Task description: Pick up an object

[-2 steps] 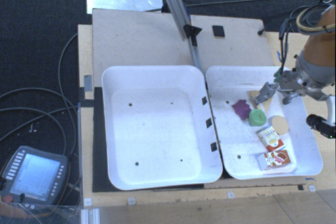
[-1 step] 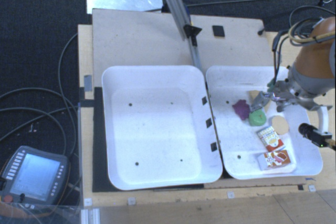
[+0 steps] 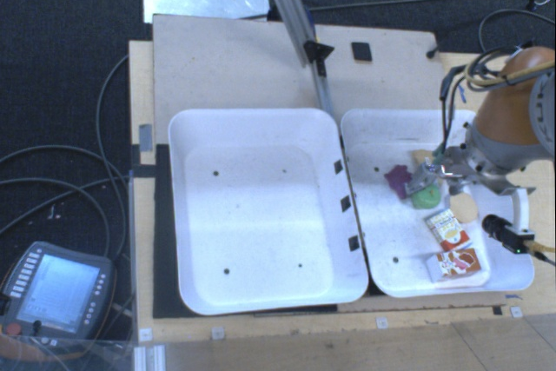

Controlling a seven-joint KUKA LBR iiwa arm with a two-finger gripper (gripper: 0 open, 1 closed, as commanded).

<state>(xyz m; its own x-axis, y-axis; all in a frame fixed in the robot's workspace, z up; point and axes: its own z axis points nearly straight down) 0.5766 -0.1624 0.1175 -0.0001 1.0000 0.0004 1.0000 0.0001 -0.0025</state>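
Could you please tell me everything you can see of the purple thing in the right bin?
The purple thing is small, lumpy and soft-looking. It lies on the floor of the right bin, near the middle, just left of the green thing and the gripper. Whether it touches them is unclear.

the arm (image 3: 521,122) is a thick, rounded tube with a broad orange band (image 3: 526,104) above a smooth grey wrist section (image 3: 504,154). thin dark cables (image 3: 446,109) loop along one side of it. the gripper (image 3: 432,178) at its tip is a small, silvery-grey metal piece.
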